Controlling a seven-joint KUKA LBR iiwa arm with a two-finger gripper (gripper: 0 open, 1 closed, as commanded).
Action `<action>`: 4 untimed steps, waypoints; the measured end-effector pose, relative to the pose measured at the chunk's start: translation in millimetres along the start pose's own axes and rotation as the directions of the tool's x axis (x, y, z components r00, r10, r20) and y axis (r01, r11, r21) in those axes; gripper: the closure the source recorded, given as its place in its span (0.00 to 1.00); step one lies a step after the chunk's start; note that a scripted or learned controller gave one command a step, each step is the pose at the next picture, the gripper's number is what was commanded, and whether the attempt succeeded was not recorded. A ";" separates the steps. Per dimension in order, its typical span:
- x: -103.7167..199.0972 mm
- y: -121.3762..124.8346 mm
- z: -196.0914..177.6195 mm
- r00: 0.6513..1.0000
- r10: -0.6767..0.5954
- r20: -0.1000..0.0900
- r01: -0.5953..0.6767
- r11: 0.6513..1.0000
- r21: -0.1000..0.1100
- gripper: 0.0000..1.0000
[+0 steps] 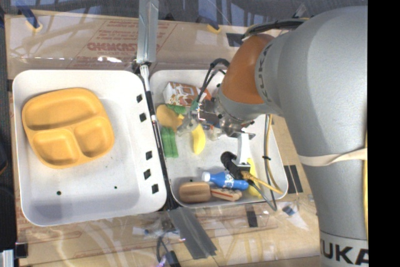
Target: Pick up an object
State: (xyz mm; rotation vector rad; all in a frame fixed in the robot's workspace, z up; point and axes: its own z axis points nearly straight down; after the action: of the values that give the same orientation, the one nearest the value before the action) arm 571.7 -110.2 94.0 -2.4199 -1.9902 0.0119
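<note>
Objects (pixel 215 193) for the pick all lie in the right bin (pixel 187 166), the one nearer the arm (pixel 325 90). At its far end sits a small printed carton (pixel 180 94), and just in front of it a rounded yellow piece (pixel 165 115). A green strip (pixel 170 142) runs along the bin's left wall, with a yellow banana-shaped piece (pixel 198 141) close beside it toward the middle. At the near end a blue bottle (pixel 226 182) lies on its side, and a tan wooden block (pixel 194 191) sits just in front of it, by the rim.

The end effector (pixel 199 114) is down inside the right bin's far half, between the carton and the banana-shaped piece. The wrist and its orange band (pixel 245 75) cover it from above, so I cannot tell whether it is open or closed, or whether it has hold of anything.

The left bin (pixel 94 194) holds one thing — a yellow divided tray (pixel 67 127), lying flat toward the far left corner. Both bins rest side by side on the table (pixel 75 34).
</note>
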 end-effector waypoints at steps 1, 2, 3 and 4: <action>11.1 -13.3 -48.9 1.000 0.009 -0.001 -0.009 1.000 -0.012 0.00; 13.1 -8.0 3.5 0.999 -0.038 0.000 0.038 0.999 -0.006 0.00; 12.9 -8.1 -6.2 0.999 -0.041 0.000 0.041 0.999 -0.005 1.00; 83.2 20.5 -101.1 1.000 0.018 -0.004 -0.018 1.000 -0.014 1.00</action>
State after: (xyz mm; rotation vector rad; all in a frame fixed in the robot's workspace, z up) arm 609.0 -32.7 194.9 -2.4445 -1.9733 -0.0075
